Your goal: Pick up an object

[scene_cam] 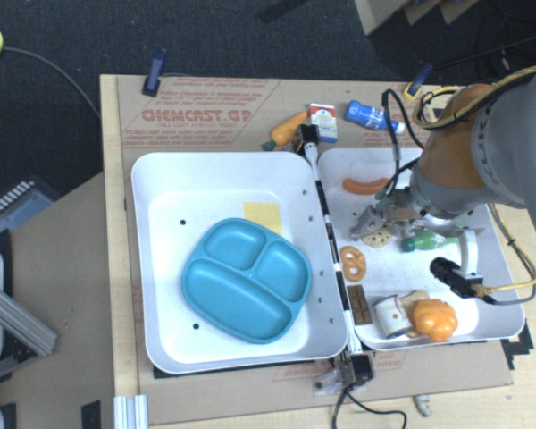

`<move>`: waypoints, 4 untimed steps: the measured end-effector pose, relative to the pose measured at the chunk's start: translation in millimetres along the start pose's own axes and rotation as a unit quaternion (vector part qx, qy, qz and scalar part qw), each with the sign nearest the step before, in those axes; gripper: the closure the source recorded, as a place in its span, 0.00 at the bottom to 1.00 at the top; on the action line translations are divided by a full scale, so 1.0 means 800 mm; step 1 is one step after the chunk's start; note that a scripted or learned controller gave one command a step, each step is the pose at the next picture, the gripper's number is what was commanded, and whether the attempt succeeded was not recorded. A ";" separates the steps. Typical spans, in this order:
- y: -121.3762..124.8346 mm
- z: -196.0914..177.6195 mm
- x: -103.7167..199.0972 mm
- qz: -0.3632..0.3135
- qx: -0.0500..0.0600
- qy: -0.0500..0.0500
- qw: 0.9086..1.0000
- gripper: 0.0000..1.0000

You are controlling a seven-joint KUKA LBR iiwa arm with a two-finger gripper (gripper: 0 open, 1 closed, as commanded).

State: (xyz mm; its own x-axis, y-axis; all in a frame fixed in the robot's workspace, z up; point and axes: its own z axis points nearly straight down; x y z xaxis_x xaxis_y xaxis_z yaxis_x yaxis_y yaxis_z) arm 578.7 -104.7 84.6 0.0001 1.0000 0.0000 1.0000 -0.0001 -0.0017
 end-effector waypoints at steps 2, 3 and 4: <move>-0.013 0.000 -0.004 0.000 0.000 0.000 1.000 0.00; 0.001 0.000 0.007 0.000 -0.002 0.000 1.000 0.00; 0.022 0.000 0.010 0.000 -0.002 0.000 1.000 0.00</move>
State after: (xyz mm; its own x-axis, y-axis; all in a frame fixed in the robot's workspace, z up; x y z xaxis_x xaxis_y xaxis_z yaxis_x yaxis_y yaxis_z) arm 596.0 -96.8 84.6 -0.0005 1.0000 -0.0009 1.0000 0.0005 0.0018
